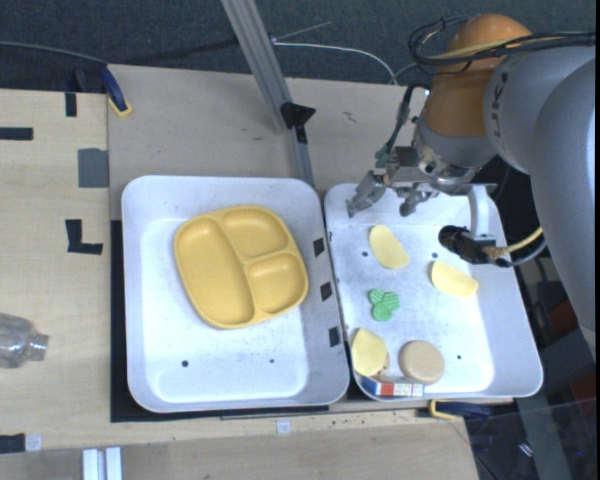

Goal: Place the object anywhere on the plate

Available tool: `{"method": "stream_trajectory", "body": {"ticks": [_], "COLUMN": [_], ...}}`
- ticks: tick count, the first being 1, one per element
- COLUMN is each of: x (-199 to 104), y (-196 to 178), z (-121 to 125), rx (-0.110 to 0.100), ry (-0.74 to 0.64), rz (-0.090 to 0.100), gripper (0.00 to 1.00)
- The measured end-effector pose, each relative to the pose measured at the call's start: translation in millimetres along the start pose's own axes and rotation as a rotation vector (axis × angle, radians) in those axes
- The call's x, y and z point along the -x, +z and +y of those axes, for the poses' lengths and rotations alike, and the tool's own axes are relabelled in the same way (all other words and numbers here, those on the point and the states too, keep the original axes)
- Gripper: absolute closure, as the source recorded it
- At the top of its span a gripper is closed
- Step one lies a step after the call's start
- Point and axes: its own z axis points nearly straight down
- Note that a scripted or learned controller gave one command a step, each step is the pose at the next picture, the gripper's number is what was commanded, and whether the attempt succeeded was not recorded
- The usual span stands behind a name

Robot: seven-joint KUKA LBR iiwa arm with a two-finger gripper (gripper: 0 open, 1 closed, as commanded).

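A yellow divided plate [240, 265] lies in the left bin [150, 298]. The right bin [505, 353] holds a pale yellow oval piece [388, 247], a yellow wedge [453, 279], a small green leafy piece [384, 304], a yellow chunk [369, 352] and a tan round piece [421, 361]. My gripper [385, 200] hovers over the far end of the right bin, open, its two fingers spread with nothing between them. The pale yellow oval piece lies just in front of it.
A slanted metal pole [260, 48] rises behind the bins. A clear bottle [8, 338] lies at the bench's left edge. A black cable plug [465, 243] hangs over the right bin's far right side. Cables loop above the arm.
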Motion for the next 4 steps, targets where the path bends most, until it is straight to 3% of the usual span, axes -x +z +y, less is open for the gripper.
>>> {"method": "stream_trajectory", "body": {"ticks": [1, 2, 3, 4], "x": [-82.4, -78.5, -154.2, -78.8], "y": [-0.6, -10.1, -26.7, 0.9], "z": [-59.9, -58.5, -79.6, -65.4], "rx": [-0.001, 0.000, 0.001, -0.002], "ry": [0.000, 0.004, -0.002, 0.014], "rz": [0.001, 0.000, 0.002, -0.006], "gripper": [0.00, 1.00, 1.00, 1.00]}}
